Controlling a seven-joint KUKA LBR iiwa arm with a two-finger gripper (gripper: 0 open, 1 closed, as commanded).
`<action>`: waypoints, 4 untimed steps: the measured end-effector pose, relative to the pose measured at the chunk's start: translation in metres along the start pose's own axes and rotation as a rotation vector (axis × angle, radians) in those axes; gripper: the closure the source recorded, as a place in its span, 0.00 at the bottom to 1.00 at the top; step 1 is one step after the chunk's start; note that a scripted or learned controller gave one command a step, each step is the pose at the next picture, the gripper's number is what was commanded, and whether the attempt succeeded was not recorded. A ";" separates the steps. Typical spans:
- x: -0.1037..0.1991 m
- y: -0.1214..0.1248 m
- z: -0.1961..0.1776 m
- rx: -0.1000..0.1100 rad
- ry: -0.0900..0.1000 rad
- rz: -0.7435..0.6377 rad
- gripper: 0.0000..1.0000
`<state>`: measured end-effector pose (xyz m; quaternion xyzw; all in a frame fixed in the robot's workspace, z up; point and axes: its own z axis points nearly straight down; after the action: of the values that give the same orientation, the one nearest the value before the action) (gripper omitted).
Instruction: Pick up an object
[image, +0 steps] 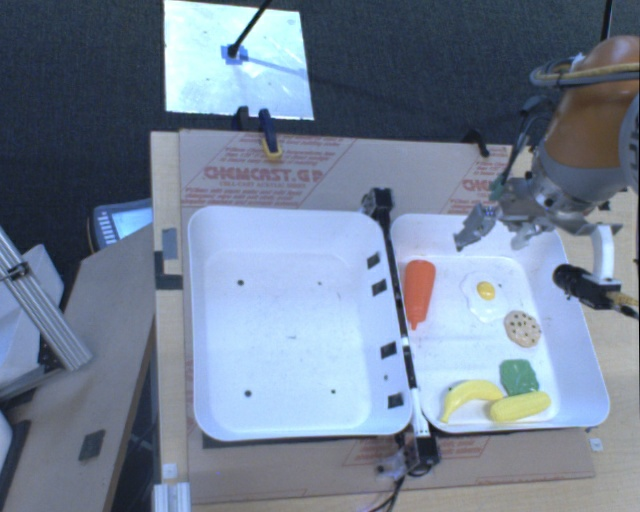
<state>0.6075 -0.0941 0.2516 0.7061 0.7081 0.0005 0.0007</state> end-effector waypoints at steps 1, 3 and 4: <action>0.028 0.018 -0.151 -0.019 -0.002 -0.005 0.00; 0.140 -0.004 -0.286 -0.005 0.004 -0.010 0.00; 0.135 -0.002 -0.296 -0.005 0.001 -0.004 1.00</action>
<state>0.6044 0.0406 0.5473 0.7045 0.7097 0.0026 0.0023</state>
